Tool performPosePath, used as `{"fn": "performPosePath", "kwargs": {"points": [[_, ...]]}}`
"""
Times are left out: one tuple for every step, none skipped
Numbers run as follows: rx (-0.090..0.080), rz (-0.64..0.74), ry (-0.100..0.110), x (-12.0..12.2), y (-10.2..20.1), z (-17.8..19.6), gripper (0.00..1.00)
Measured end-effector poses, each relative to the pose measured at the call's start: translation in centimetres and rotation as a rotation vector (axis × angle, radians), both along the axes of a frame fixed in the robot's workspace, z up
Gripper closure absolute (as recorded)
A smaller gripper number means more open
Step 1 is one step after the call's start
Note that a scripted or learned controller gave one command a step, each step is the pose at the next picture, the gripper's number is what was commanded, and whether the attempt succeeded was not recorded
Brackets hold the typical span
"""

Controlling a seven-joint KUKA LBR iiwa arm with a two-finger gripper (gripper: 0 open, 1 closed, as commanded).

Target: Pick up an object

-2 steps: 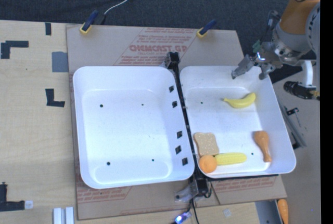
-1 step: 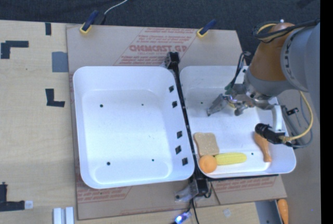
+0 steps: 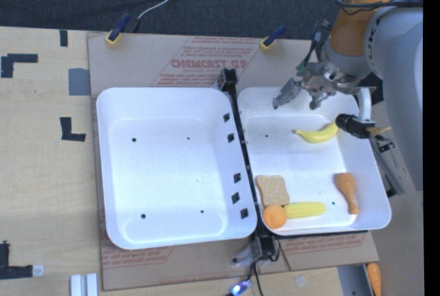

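One banana (image 3: 317, 134) lies just below hand (image 3: 298, 100); hand spread wide, holding nothing.

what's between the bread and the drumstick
The corn, lying across the right bin's floor in the camera view, with the orange at its bread end.

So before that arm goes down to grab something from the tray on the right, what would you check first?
1. Fingers spread to take an object: ok. The gripper shows two fingers apart.
2. Gripper free of any load: ok, nothing sits between its fingers.
3. A target close by: ok. The banana lies just below the gripper in the right bin.
4. Room around the banana: ok, it lies apart from the other items.
5. Crowded corner: not ok for an easy grab. The bread slice, orange and corn cob touch one another.
6. Gripper height above the bin floor: cannot tell.
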State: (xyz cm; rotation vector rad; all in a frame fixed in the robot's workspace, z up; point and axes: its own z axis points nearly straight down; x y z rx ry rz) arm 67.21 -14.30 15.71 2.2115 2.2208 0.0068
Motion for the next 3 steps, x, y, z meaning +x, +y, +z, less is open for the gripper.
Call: {"fn": "performPosePath", "kwargs": {"points": [[-0.004,-0.007,-0.003,-0.2,-5.2,11.3,0.0],[-0.004,-0.003,-0.002,-2.9,-7.9,-5.0,0.0],[0.003,0.002,0.008,-0.2,-2.3,-7.1,0.0]]}}
